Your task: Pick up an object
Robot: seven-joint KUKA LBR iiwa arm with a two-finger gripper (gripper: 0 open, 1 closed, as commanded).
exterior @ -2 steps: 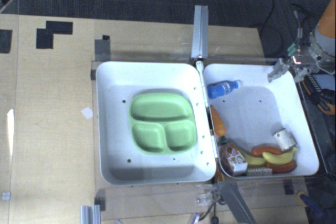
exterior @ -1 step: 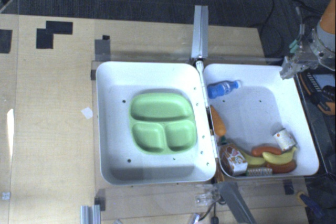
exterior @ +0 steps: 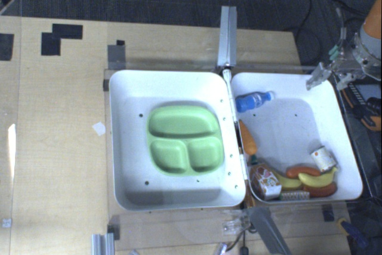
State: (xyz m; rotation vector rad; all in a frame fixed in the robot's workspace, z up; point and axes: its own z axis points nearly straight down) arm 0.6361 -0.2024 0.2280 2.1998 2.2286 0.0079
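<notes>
We log the approach step; gripper at right bin's far rim, fingers' state unclear; blue bottle lies nearest, needs descent w/ 2 fingers astride.

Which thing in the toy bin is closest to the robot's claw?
The blue bottle, alone at the bin's far end. The gripper is nearer it than the pile.

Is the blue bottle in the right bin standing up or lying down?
Lying down. The bottle rests on its side in the right bin, near the divider, cap end pointing right.
</notes>
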